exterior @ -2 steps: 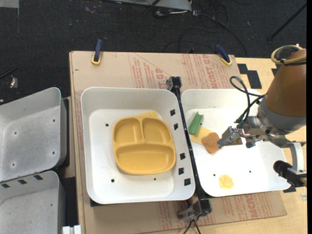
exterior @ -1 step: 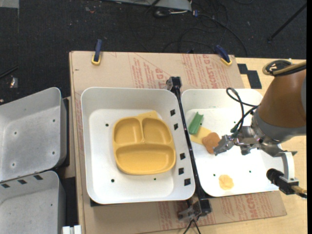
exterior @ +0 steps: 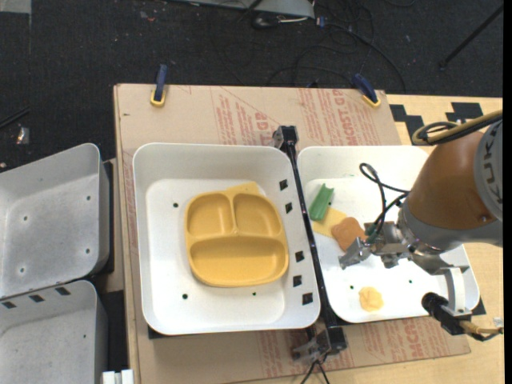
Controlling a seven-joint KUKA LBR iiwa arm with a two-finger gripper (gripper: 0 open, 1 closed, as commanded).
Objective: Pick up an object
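Observation:
The right bin [exterior: 350,155] holds several small items. A green stick-shaped piece [exterior: 322,201] lies near its left wall. Just below it, a brown round piece [exterior: 346,230] rests on a flat pale-orange piece [exterior: 329,220]. A pale yellow lump [exterior: 370,298] sits near the front wall. My gripper [exterior: 354,254] hangs low over the bin floor, just below and to the right of the brown piece and above the yellow lump. I see nothing held in it.
The left bin [exterior: 160,157] holds a yellow divided plate [exterior: 237,238]. A black divider [exterior: 302,222] runs between the two bins. The arm's grey and orange body [exterior: 452,194] covers the right bin's right side. White lids [exterior: 48,214] lie off to the left.

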